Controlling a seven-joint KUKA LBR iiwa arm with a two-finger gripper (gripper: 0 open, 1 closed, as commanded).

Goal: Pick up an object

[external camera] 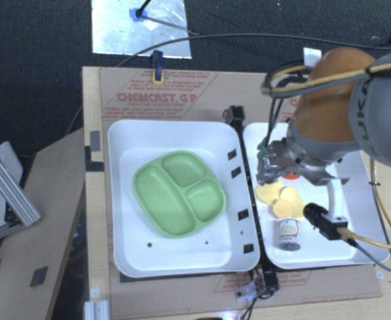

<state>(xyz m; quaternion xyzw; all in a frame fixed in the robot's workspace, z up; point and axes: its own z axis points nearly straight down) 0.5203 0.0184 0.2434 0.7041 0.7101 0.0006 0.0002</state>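
We are seeing the gripper (pixel 270 167) hanging just above the yellow pieces (pixel 280 199), a can (pixel 288 234) beyond; its grip state is indiscernible.

A divided plate (pixel 179 193) lies in the left bin (pixel 125 245); in the right bin (pixel 359 255), a small jar (pixel 288 234) sits at six o'clock of the chips (pixel 279 199).

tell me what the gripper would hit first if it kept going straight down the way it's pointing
Most likely the pale yellow pieces lying in the right bin, just beneath the gripper. Depth is hard to judge from this slanted view, so it could instead land on the bin floor beside them. The small jar lies nearer the camera, off that line.
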